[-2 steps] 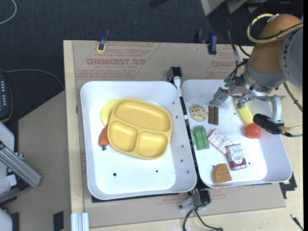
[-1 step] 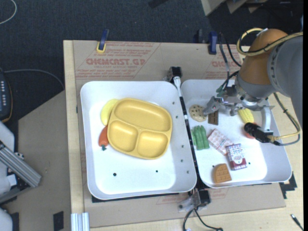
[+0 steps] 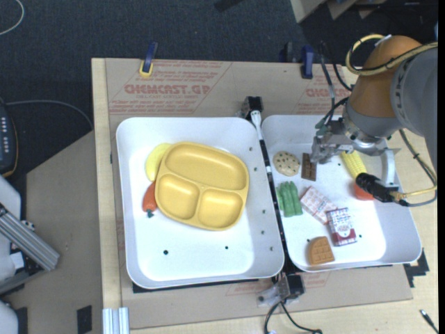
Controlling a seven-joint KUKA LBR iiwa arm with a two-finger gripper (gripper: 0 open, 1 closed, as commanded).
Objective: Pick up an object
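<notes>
Right bin (image 3: 396, 245), near edge: a tan biscuit-like piece (image 3: 320, 250) close to the near left corner. Just beyond it, a red-and-white packet (image 3: 342, 226), touching or nearly touching a pink-and-white wrapper (image 3: 314, 202). A green bundle (image 3: 289, 197) lies along the left wall, about mid-length.

Right bin, far half: a round speckled cookie (image 3: 285, 162) near the left wall; a small brown block (image 3: 309, 167) just beside it. Toward the right wall, a yellow corn cob (image 3: 354, 162) and a red-orange item (image 3: 364, 188), partly covered by a black cable fitting.

Left bin (image 3: 201, 266): a yellow divided tray (image 3: 201, 185) at centre, over a yellow piece (image 3: 156, 158) and an orange carrot-like toy (image 3: 149, 197) at its left side.

Gripper (image 3: 321, 152): low over the far half of the right bin, between the brown block and the corn cob. How far apart its fingers stand cannot be told at this size, and nothing is seen held between them.

Step in hand, as judged: the descent onto a target, most likely the brown block or the corn cob; no object is lifted yet. The next move calls for closing squarely on one item and raising it clear of its neighbours.
</notes>
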